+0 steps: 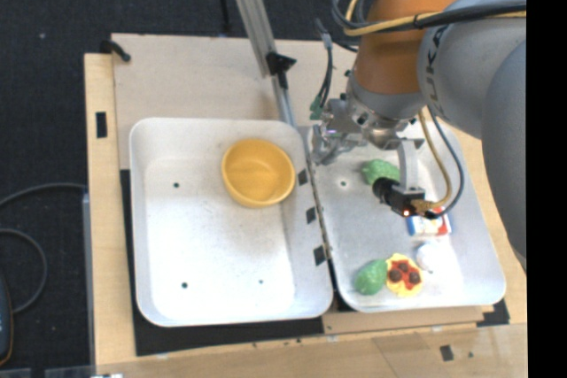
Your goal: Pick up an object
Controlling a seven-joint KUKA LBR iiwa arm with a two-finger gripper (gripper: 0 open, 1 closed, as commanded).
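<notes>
We see the arm [461,57] reaching in from the right, its orange band [403,31] bent down over the right bin [469,279], jaws [330,142] low at that bin's upper left corner; whether they are clenched or released we cannot tell. Just right of the jaws lies a green object [381,170]. Left of them, a yellow bowl [258,172] sits in the left bin [177,279].

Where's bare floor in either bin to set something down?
Left bin: everything below and left of the yellow bowl. Right bin: a patch between the divider and the green lump. Crowded near the hand and right-side toys.
</notes>
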